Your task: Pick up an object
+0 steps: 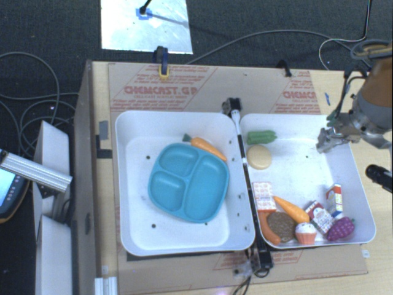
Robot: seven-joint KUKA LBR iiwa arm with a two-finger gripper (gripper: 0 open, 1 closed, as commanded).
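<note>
While the counter [184, 82] carries two white bins side by side, the left bin [132, 165] holds a blue divided plate [189, 183] near its middle, tilted so its corners point outward. At about one o'clock from the plate, a toy carrot [207, 147] lies touching its upper edge.

Across the divider, the right bin [362, 183] has a green pepper-like toy [261, 137] at its eleven o'clock corner, with a pale round bun [260, 158] just below it. Toward six o'clock the toys crowd together: a small red-and-white box [262, 195], a second carrot [291, 209], a brown cookie [280, 224], a cupcake [305, 232], a red-patterned packet [320, 217], a small milk carton [334, 198] and a purple bunch of grapes [341, 228], most of them touching their neighbours.

At two o'clock of the right bin, the hand [330, 139] hangs over the bin's upper right part, well apart from all the toys, with nothing seen in it. Whether it is wide or narrow cannot be told.
</note>
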